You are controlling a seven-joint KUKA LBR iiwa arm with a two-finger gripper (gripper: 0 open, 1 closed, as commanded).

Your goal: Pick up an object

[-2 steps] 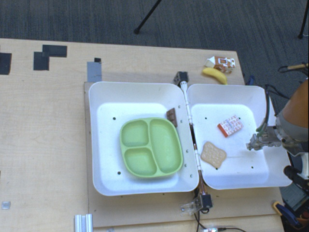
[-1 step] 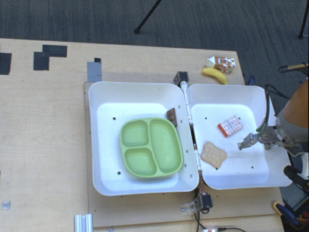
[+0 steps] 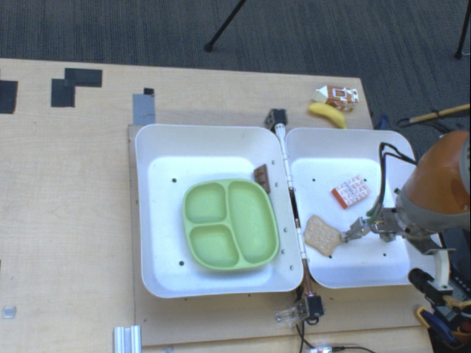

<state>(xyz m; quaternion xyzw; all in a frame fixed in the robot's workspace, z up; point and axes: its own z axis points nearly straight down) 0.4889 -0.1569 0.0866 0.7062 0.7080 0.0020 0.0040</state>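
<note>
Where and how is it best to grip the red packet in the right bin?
Probably across the short width of the red packet, coming straight down from above: it lies flat and slanted on the right bin floor, clear of the cracker.

Place: a robotics lab is indicated.
Signs: a pale wooden bench (image 3: 66, 197), two shallow white plastic bins (image 3: 147, 219), grey carpet (image 3: 147, 13), a black stand leg (image 3: 232, 17).

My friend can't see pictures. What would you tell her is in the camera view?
A robot arm reaches in from the right, its pincer low in the right white bin beside a tan cracker, with a small red-and-white packet nearby. The left white bin holds a green divided plate. A banana lies on the bench behind the bins.
</note>
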